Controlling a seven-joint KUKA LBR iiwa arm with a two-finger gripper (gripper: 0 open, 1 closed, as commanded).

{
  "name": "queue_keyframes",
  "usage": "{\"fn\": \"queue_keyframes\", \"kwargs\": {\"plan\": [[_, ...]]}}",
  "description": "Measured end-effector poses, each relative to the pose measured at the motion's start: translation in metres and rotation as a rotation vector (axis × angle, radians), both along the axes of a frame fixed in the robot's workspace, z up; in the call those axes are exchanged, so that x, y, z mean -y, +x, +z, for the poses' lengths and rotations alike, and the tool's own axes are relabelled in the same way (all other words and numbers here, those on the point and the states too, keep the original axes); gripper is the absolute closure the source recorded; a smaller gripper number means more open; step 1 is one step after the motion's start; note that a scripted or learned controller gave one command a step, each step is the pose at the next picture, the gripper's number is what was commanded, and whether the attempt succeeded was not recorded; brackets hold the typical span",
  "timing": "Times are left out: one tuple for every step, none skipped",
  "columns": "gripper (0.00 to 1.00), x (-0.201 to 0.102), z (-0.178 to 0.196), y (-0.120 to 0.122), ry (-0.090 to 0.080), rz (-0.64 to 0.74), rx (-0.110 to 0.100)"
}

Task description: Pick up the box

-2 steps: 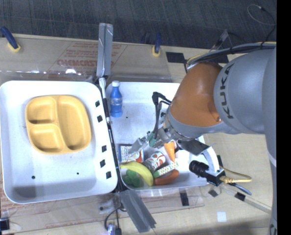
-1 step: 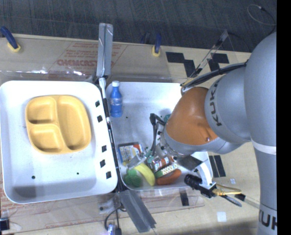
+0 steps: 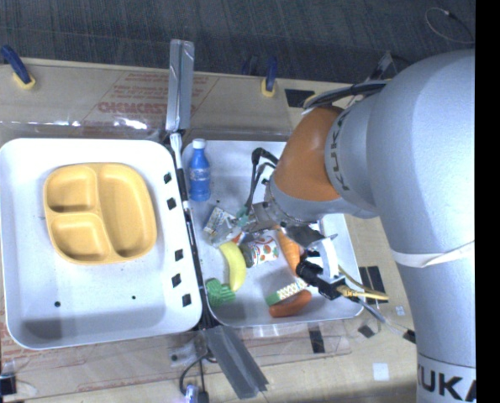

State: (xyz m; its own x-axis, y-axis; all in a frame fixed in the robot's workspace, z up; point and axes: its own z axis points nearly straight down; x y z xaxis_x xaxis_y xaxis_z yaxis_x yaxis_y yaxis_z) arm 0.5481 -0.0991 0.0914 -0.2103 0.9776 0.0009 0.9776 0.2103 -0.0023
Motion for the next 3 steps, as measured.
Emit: {"fn": "queue_keyframes", "kwargs": {"plan": [[1.0,0.0,0.01,0.0,0.001,0.004,-0.001],[1.0,-0.049,0.1,0.063,0.0,-0.266,0.0],[0.0,-0.049,0.1,0.062,0.0,-0.266,0.0]]}}
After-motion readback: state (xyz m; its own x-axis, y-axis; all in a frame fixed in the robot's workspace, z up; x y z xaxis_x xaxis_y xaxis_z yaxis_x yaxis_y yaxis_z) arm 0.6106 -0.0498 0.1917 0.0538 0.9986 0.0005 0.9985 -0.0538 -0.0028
